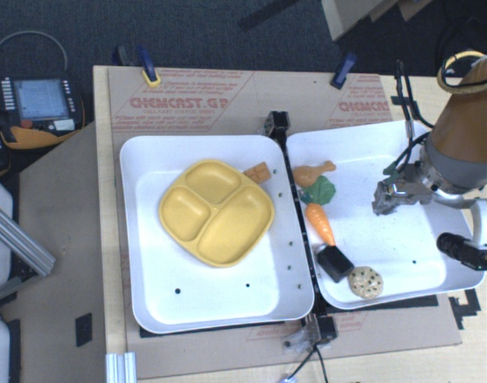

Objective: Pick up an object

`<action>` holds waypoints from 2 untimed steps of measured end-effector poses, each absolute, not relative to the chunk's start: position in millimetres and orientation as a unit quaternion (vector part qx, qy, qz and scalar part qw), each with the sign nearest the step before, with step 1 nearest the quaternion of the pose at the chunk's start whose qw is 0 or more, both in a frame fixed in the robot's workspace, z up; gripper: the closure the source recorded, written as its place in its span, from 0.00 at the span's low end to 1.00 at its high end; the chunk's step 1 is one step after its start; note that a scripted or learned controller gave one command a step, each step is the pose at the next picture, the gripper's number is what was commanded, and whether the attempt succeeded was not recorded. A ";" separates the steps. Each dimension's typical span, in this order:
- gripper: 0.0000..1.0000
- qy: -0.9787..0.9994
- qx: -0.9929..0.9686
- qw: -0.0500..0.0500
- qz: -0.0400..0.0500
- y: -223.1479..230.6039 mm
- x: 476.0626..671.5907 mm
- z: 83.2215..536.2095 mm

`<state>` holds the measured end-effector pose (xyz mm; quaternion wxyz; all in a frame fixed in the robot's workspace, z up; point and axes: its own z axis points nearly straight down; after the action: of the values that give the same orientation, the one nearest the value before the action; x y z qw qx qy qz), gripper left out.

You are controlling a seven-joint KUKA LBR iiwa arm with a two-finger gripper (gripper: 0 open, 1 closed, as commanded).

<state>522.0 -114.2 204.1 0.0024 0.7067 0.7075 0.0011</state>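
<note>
- We see the jaws hang over the right bin [403,238], and we cannot tell their state.
- Carrot [320,223], black block [334,262] and cookie [365,282] lie well to their left.

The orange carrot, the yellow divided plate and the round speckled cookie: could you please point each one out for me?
orange carrot [320,224], camera view, middle of its body.
yellow divided plate [216,212], camera view, central ridge between compartments.
round speckled cookie [365,282], camera view, centre of its face.
</note>
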 end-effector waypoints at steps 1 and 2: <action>1.00 0.709 0.705 0.001 0.002 -61.4 534.3 217.6; 1.00 0.709 0.705 0.001 0.001 -16.6 559.5 213.7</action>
<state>559.5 -16.6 213.7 0.0009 0.7051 0.7092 0.0013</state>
